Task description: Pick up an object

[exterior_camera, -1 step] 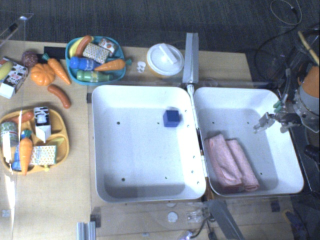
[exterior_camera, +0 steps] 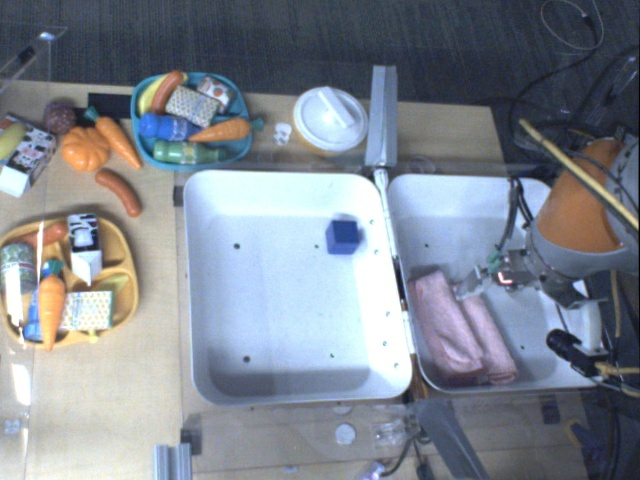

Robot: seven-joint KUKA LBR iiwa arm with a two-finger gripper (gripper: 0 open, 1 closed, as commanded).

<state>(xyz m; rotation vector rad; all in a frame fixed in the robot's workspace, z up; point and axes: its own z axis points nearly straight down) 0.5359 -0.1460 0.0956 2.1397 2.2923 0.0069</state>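
Camera view puts the arm over the right bin (exterior_camera: 520,193), orange band up, its gripper (exterior_camera: 478,284) low at the upper edge of the folded pink cloth (exterior_camera: 458,330); whether that claw is released or clenched, I cannot tell from this angle. Cloth lies in the right bin's lower left part, touching its left wall. Left of the right bin sits the left bin (exterior_camera: 250,368), a small blue cube (exterior_camera: 343,236) resting alone inside it. Far left of the right bin, toy food in a blue bowl (exterior_camera: 190,118) and a yellow tray (exterior_camera: 65,280)
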